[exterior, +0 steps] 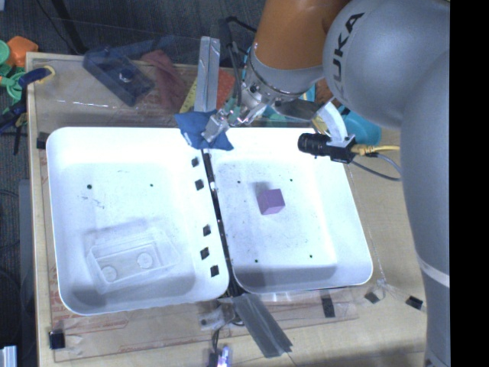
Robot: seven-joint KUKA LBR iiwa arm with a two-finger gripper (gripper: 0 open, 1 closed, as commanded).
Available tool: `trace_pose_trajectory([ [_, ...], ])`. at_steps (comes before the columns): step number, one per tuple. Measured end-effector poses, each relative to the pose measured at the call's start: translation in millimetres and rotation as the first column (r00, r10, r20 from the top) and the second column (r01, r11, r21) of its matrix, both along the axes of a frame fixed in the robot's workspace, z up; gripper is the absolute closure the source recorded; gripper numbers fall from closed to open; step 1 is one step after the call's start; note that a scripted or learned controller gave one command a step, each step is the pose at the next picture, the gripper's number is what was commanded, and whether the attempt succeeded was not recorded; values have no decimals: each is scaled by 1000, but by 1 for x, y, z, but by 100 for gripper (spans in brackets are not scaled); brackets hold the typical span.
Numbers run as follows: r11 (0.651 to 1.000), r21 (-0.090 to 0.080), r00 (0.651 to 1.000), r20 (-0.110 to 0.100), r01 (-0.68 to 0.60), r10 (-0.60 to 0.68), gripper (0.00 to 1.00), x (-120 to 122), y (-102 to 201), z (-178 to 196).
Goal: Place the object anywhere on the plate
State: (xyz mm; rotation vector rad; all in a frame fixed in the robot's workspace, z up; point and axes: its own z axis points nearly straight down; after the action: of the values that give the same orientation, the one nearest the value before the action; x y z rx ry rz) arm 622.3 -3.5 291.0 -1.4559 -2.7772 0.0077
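A small purple cube point(270, 200) lies on the floor of the right bin point(336, 266), near its middle. A clear plastic plate point(130, 258) rests in the near part of the left bin point(69, 174); it is see-through and faint against the white. My gripper point(231, 117) hangs at the far edge of the bins, above the top of the divider between them. It is well behind and to the left of the cube. Nothing shows between its fingers.
Blue tape point(203, 133) marks the far end of the divider point(211, 228), just under the gripper. Behind the bins lie a dark blue block point(118, 73), a reddish cloth point(164, 69) and green toys point(11, 79). The big grey arm point(390, 60) covers the right rear.
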Motion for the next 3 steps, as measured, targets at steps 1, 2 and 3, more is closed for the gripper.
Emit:
trace_pose_trajectory([
  [1,1000,-1,1000,2,-19,19,100,-36,141,-17],
  [2,995,0,995,2,-104,104,100,13,144,-61],
  [3,1000,-1,1000,4,-4,4,100,28,176,-75],
])
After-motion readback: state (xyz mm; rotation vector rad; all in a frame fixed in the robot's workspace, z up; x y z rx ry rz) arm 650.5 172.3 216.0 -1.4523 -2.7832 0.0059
